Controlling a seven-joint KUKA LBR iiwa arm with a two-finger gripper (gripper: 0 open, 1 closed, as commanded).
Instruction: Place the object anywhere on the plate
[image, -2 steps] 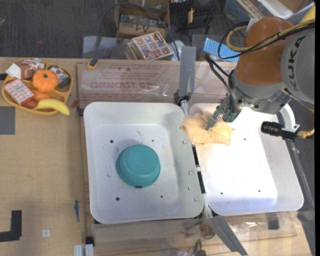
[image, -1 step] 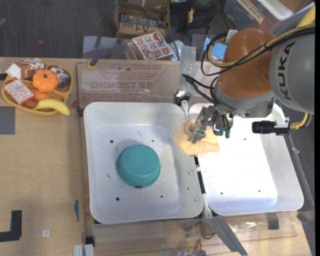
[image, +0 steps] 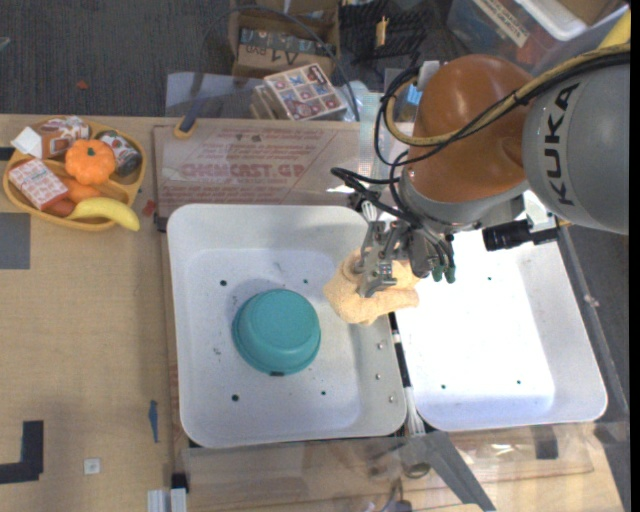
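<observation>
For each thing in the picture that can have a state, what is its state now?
teal plate: upside down, in the left bin, nothing on it.
yellow object: at the left bin's right edge, under the hand, not on the plate.
yellow bowl: upright, full of toy food.

A robotics lab or test workshop is shown. An industrial arm (image: 560, 120) marked KUKA, with an orange band and loose cables, is mounted over a wooden bench (image: 80, 350). Two shallow white bins (image: 190, 330) are set side by side on it, fixed with small screws. A yellow bowl (image: 70, 180) of toy fruit and small packets is kept at the bench's far left corner, like a stock of test props. A printed cardboard sheet (image: 250, 170) is laid behind the bins. Beyond the bench, boxes (image: 285, 50) and clutter are seen on a dark floor.
</observation>
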